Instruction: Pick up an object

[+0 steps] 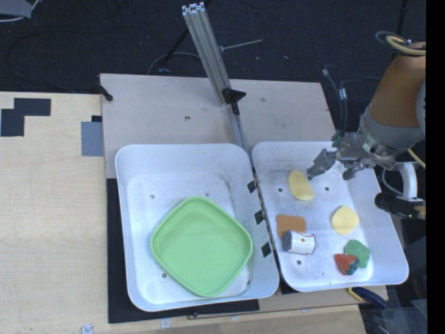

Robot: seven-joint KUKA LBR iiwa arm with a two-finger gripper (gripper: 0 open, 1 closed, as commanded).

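Nearest my view, the green square plate (201,245) lies flat in the left bin (132,160), toward its front edge. In the right bin (393,268) I count five loose items: a red-and-green toy (352,257) at the front right, a small white cylinder with a dark end (300,242) lying on its side near the front left, an orange flat block (290,223) touching it from behind, a yellow round piece (345,220) to the right of the block, and a yellow oval piece (300,185) farther back.

Arm enters from the right; orange band visible above the wrist. I see the gripper (334,163) over the rear part of the right bin, pointing left, its dark fingers (321,164) splayed apart with nothing between them. The nearer fingertip sits just beside the yellow oval piece, up and to its right; whether it touches I cannot tell. All items rest on the bin floor.

A metal strut (208,51) runs diagonally from the back toward the seam between bins.
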